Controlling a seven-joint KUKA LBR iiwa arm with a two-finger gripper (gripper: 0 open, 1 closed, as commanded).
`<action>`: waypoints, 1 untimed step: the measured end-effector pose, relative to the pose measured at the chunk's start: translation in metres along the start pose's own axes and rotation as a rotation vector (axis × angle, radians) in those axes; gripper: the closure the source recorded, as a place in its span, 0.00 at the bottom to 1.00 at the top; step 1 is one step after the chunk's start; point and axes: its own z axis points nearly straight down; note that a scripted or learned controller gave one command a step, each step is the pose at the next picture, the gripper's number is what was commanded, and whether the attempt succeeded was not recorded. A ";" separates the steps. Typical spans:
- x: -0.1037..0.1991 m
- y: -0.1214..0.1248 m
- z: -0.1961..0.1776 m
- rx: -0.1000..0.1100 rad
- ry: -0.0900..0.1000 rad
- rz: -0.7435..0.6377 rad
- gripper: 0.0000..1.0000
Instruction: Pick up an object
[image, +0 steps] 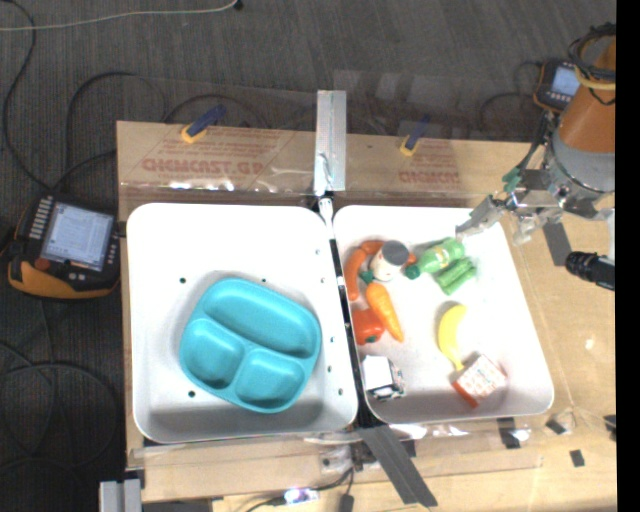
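The right bin (525, 320) holds several small things. A green bottle (446, 266) lies near its back, with a small white and grey toy (386, 258) to its left. An orange carrot (384, 308) and a red pepper (367, 325) sit against the left wall. A yellow banana (452, 333) and a red and white box (478, 379) lie toward the front right, and a small white block (382, 376) at the front left. My gripper (497, 226) hangs over the bin's back right corner, open, with nothing between its fingers, up and to the right of the green bottle.
The left bin (160, 250) holds a blue divided tray (250, 342). A metal divider post (331, 140) rises at the back between the bins. A handheld pendant (70, 245) lies on the floor to the left. Cables and a black fitting (590, 266) are at the right.
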 end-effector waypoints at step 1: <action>-0.009 -0.013 0.162 -0.003 0.000 -0.438 0.00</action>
